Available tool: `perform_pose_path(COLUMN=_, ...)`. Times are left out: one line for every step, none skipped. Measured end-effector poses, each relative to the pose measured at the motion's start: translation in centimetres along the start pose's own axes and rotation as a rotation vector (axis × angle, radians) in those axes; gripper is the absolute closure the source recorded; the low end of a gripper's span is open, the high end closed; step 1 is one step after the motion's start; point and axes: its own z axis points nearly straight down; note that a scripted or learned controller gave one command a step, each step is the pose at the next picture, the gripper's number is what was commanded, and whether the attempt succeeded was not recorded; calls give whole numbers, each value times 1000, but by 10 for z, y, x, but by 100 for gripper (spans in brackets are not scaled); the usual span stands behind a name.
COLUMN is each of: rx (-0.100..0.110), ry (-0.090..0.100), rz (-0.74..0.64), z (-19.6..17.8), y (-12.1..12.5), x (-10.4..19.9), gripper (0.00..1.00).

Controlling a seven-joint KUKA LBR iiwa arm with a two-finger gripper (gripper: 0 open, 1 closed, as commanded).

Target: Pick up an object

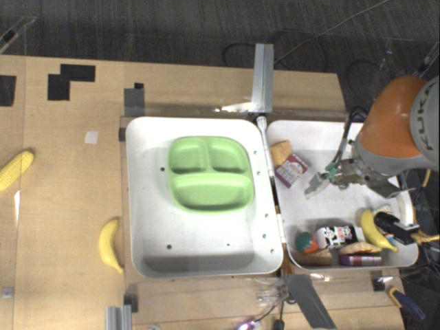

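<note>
Jaws point(322, 182) low over bare floor of right bin point(313, 133), seemingly apart, gripping nothing. Banana point(372, 228), snack packet point(291, 168) nearby. Green divided plate point(209, 172) in left bin point(148, 184).

- I am reading part of a maker's name on the arm point(412, 126): dark letters, "KU", are standing on the grey housing at the right edge, just past the orange band; the rest is running out of frame.
- I am seeing printing on a small purple-and-white packet point(291, 169) in the right bin point(309, 130), but it is coming through too small to read.
- A black-and-white carton point(335, 236) near that bin's front wall is showing markings, none of them legible to me.
</note>
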Motion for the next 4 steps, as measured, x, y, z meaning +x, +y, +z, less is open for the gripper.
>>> perform_pose_path(rx=-12, ry=-5, rz=-228, z=46, y=-55, x=13, gripper=0)
perform_pose_path(rx=-12, ry=-4, rz=-142, z=47, y=15, x=0, gripper=0)
perform_pose_path(rx=-6, ry=-2, rz=-22, z=49, y=94, x=-8, gripper=0)
perform_pose_path(rx=-3, ry=-2, rz=-138, z=48, y=108, x=-14, gripper=0)
